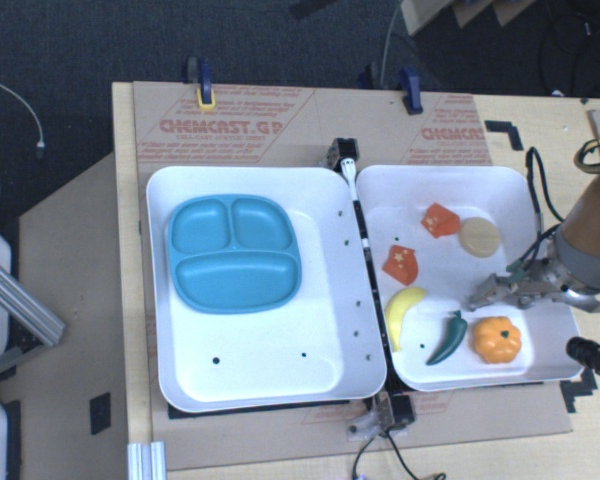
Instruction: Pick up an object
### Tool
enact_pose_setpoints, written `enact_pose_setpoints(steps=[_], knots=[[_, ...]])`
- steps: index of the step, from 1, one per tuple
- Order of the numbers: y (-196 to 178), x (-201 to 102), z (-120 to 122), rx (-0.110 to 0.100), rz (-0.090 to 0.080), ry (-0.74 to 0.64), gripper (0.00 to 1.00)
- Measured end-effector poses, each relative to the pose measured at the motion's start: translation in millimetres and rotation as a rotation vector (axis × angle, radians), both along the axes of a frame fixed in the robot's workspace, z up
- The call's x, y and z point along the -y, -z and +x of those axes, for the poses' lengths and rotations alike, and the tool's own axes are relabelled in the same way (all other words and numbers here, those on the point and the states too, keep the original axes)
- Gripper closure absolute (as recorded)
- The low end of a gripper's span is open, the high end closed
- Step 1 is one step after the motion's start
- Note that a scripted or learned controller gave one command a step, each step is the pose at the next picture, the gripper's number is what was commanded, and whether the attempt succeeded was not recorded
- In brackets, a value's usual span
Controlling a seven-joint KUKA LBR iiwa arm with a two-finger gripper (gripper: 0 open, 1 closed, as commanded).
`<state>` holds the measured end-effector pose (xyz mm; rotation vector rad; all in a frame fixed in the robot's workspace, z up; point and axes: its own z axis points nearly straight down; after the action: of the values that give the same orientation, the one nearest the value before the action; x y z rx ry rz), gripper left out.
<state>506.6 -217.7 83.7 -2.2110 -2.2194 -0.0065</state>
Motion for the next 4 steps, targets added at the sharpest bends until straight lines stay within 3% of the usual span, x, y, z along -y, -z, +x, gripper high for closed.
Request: enact_pose_setpoints(steps=[1, 3, 4], knots=[[-11, 2, 0, 0.003, -0.006, 0.002, 1.00], [-116, -5, -15, 0.009, -0.012, 0.003, 1.00], [-144, -5, -14, 0.009, -0.012, 0.003, 1.00]])
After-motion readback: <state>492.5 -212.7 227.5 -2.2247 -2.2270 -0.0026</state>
